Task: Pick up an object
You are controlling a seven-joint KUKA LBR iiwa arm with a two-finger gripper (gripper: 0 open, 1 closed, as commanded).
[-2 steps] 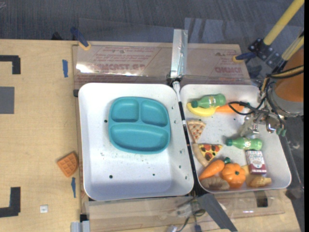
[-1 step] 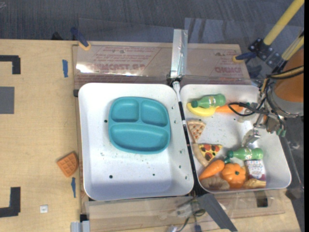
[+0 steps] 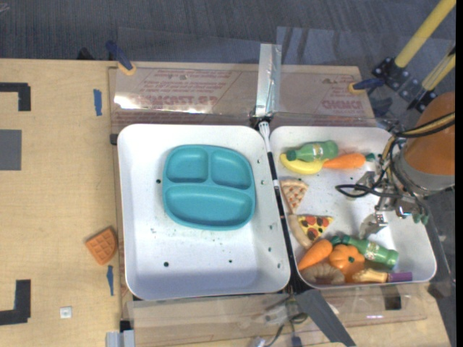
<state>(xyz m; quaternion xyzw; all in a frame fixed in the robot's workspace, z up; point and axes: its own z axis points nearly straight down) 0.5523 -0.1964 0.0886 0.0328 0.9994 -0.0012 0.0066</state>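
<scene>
The right bin (image 3: 423, 255) holds several toy foods. At its far end lie a green bottle (image 3: 312, 151), a yellow banana (image 3: 301, 166) and a carrot (image 3: 344, 162). Two pizza slices (image 3: 294, 192) (image 3: 312, 226) sit along the left wall. At the near end a carrot (image 3: 314, 254), an orange pepper (image 3: 346, 257), a second green bottle (image 3: 370, 250) and a purple piece (image 3: 396, 275) are piled together. My gripper (image 3: 373, 223) hangs over the right half of this bin, just above and beyond the near pile, below the arm's orange band (image 3: 434, 147). Nothing shows in its grasp.
The left bin (image 3: 137, 266) carries a teal divided plate (image 3: 210, 186). A small orange waffle toy (image 3: 101, 244) lies on the bench left of the bins. A metal divider (image 3: 266, 85) and clear panels stand behind the bins. Cables (image 3: 358, 188) trail from the wrist.
</scene>
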